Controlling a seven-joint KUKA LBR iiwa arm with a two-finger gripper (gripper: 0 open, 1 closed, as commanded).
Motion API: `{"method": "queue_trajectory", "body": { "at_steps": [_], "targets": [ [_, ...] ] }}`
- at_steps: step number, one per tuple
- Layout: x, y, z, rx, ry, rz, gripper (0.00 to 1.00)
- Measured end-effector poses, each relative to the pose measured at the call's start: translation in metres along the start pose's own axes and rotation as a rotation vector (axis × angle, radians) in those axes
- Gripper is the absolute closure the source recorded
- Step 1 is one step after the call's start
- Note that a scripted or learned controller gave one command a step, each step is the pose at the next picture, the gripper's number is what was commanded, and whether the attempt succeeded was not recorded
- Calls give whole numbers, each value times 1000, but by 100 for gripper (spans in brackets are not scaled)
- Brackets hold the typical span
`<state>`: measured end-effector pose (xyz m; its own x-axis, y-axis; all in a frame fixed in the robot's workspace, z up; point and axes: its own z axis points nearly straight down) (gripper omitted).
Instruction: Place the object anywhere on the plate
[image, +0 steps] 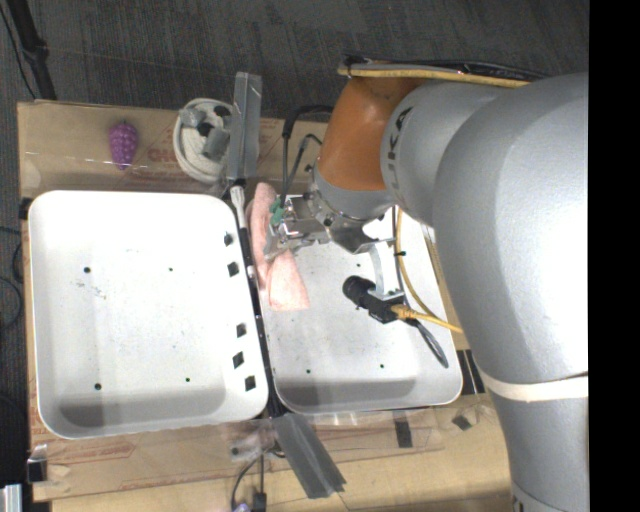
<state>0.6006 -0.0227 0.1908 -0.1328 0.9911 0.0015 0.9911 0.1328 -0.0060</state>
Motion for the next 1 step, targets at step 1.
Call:
{"method": "queue_trajectory", "body": {
  "at_steps": [1],
  "targets": [
    [1,0,-40,-2,-1,-9,100]
  ]
}}
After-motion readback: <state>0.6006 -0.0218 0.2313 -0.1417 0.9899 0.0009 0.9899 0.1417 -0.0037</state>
